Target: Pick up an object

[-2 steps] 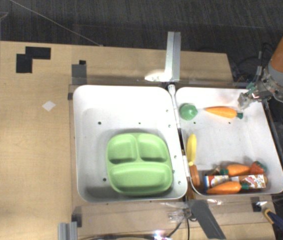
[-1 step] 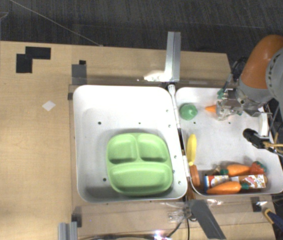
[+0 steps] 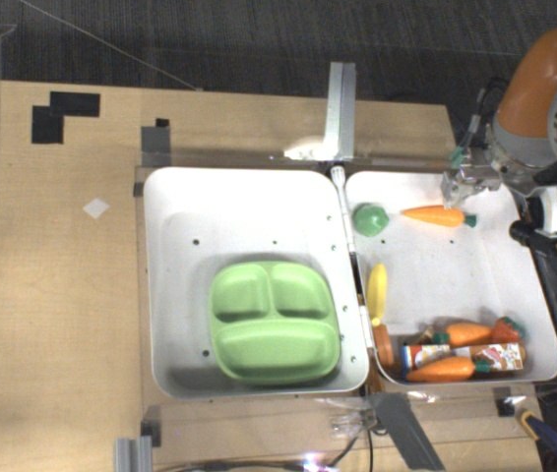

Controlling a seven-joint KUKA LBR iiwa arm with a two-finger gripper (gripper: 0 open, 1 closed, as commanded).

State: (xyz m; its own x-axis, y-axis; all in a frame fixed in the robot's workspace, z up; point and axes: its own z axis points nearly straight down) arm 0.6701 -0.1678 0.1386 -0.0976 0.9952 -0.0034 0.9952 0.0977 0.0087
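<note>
The right bin holds the loose objects. An orange carrot lies near its back wall, pointing left, with its green end to the right. My gripper hangs just above and behind that green end, close to the bin's back right corner. Nothing shows held in it. A green ball sits to the left of the carrot by the divider. Below the ball, a yellow banana lies along the divider.
Several items crowd the right bin's front edge: two orange carrots, a red-and-white packet and a brown piece. A green divided plate lies in the left bin. The arm's orange band looms at the upper right.
</note>
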